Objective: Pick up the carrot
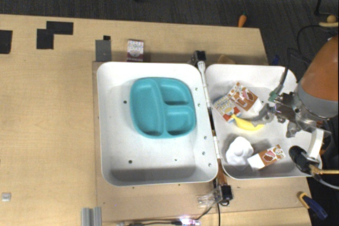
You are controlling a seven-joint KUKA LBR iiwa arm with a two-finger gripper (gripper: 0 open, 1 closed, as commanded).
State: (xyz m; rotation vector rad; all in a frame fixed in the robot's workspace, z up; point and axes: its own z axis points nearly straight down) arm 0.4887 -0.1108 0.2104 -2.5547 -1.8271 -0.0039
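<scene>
My gripper reaches in from the right over the right bin, low among its items. It sits just right of a yellow banana and below a printed snack packet. The arm's grey wrist and orange band cover the bin's right side and hide what lies under them.
A white cup and a second brown packet lie at the right bin's front. The left bin holds a teal divided plate. A small orange handle sticks up at the bench's far edge. Cables hang at the right.
</scene>
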